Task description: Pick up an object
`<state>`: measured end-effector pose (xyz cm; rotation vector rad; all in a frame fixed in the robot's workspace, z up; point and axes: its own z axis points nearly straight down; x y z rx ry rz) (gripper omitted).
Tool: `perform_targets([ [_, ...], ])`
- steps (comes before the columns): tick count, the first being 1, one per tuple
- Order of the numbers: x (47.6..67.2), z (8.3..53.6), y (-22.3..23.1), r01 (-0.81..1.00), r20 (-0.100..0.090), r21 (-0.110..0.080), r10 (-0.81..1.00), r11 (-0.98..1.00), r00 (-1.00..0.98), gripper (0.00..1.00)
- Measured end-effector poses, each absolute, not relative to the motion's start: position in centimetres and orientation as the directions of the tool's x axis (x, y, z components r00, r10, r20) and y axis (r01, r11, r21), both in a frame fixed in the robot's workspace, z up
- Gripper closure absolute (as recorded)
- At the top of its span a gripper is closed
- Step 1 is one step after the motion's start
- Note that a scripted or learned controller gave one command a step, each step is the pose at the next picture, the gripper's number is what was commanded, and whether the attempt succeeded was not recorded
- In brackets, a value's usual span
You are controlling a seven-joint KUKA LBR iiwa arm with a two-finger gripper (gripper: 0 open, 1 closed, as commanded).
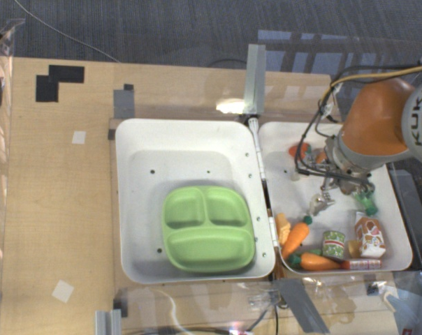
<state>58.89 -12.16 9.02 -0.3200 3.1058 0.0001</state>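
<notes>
We found the gripper (323, 202) hanging over the right bin (405, 251), roughly mid-bin, with the toy food gathered along the near edge just nearer to us than its tips. Nothing had been lifted yet, so we judged the step in hand to be the choice of target and the descent.

The closest candidate was the upright carrot (295, 236), leaning near the divider; a second carrot (318, 261) lay flat along the near wall, touching a small green can (333, 244). A brown packet (369, 234) stood further right, and a green piece (368, 202) lay beside the wrist. To do this well, we thought the arm should pick the item with free space on both sides, line the fingers across its narrow width, and come down straight, since the pile by the near wall left little room and a finger could land on a neighbour.

The fingers (318, 205) looked slightly parted, with nothing between them and touching nothing we could make out. The left bin (127, 187) held a green divided plate (208, 228).
</notes>
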Motion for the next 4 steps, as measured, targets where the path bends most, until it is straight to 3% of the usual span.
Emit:
perform_targets([
  [1,65.5,8.9,-9.4,-0.281,-0.014,-0.003,-0.281,0.960,-0.960,0.00],
  [2,65.9,10.5,-9.4,-0.282,-0.028,-0.008,-0.282,0.959,-0.959,1.00],
  [3,67.4,24.0,-9.0,-0.204,-0.026,-0.007,-0.205,0.979,-0.979,1.00],
  [4,64.1,21.8,-13.8,-0.563,-0.008,-0.006,-0.563,0.827,-0.827,1.00],
])
